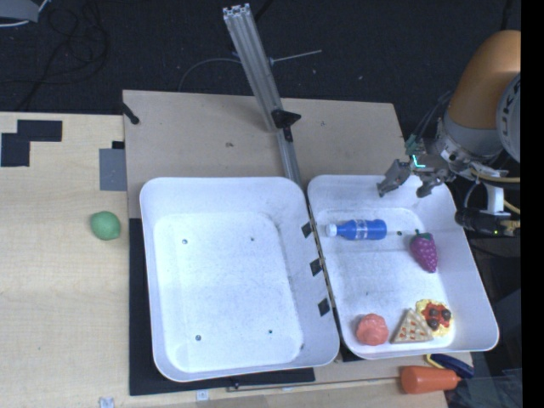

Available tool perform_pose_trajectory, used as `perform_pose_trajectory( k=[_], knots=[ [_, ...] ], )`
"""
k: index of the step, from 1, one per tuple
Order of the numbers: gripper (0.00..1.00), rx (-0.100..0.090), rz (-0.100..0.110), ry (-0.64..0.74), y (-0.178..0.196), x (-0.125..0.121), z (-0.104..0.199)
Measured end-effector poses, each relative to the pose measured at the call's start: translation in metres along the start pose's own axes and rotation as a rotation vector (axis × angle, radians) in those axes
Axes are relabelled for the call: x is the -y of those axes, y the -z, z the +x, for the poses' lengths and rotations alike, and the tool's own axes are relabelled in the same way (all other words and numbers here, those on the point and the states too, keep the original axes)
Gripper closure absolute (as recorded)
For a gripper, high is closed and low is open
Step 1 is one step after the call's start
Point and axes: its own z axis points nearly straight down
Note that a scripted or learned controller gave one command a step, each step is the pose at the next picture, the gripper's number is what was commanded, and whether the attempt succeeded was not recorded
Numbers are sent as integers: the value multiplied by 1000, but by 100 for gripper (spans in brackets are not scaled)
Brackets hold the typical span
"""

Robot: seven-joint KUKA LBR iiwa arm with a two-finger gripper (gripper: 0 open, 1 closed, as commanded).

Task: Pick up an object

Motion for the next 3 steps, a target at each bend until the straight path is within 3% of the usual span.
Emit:
perform_pose_trajectory(
  k=[1, 3],
  knots=[
    [0, 0, 0, 0, 0, 0, 0],
    [0, -1, 4, 1, -107, -3, 8]
  ],
)
